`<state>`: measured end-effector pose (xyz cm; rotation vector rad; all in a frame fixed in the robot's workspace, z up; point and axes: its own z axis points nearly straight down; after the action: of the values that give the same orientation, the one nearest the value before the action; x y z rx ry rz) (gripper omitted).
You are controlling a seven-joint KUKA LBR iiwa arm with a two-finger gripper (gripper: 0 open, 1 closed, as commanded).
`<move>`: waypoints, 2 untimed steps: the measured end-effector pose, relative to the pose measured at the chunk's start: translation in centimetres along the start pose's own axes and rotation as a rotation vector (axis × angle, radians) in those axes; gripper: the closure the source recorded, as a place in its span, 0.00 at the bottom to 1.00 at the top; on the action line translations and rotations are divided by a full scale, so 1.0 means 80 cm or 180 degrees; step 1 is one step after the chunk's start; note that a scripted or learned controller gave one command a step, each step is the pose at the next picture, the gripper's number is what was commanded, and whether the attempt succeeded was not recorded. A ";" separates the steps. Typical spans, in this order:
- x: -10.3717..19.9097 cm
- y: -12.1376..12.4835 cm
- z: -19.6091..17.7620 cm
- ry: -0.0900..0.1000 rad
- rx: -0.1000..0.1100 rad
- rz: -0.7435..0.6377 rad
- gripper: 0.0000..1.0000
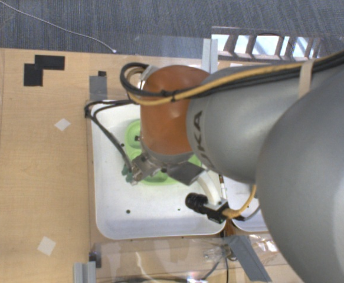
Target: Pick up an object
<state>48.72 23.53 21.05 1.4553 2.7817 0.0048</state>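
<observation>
A light green, flat round object (134,135) lies in the left white bin (115,214); most of it is hidden under the arm. The arm's orange band (169,108) and grey wrist hang directly above it. The gripper (135,173) reaches down at the object's lower left edge, and a dark green bit shows beside it at the bin floor. The wrist covers the fingers.
Black cables loop from the wrist along the bin's left wall. A black connector (196,203) with a yellow cable hangs over the bin's lower right. The big grey arm covers the right bin. Wooden bench (36,187) with black markers lies to the left.
</observation>
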 end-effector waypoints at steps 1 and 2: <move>-0.008 -0.006 0.027 0.0000 0.0000 -0.0622 1.00; -0.007 -0.004 0.030 0.0001 -0.0002 -0.0112 1.00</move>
<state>48.75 22.90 18.67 1.4062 2.8067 0.0058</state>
